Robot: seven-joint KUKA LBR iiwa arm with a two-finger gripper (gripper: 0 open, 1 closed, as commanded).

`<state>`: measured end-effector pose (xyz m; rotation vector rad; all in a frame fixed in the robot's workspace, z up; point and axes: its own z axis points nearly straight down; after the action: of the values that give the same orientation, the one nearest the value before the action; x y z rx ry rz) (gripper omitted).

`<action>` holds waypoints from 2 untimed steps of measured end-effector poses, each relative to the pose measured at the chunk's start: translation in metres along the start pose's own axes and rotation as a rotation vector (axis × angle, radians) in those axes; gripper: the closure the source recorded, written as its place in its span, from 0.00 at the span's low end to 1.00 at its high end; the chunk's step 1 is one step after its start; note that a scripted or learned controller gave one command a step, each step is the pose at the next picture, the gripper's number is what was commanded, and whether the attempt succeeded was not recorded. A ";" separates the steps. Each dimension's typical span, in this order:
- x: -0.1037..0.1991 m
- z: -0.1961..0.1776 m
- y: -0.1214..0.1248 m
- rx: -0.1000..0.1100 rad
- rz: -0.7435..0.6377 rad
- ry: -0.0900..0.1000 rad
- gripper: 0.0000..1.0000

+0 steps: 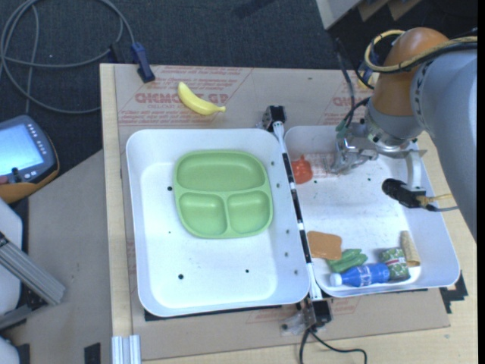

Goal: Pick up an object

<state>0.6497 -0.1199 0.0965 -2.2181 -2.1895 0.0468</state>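
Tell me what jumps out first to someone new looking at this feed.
The green divided plate lying in the left bin draws the eye first. Next comes the grey and orange arm reaching in from the right, its tool low over the far end of the right bin. A yellow banana lies on the cardboard behind the bins.

A divided plate (223, 192) lies in the left bin (151, 279). A banana (199, 101) rests behind that bin. A bottle (369, 276) lies along the right bin's (447, 256) front wall.
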 end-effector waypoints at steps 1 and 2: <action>0.072 -0.087 -0.062 -0.038 -0.014 0.005 1.00; 0.071 -0.086 -0.063 -0.037 -0.014 0.005 0.00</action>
<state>0.5913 -0.0476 0.1846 -2.2195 -2.2211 0.0011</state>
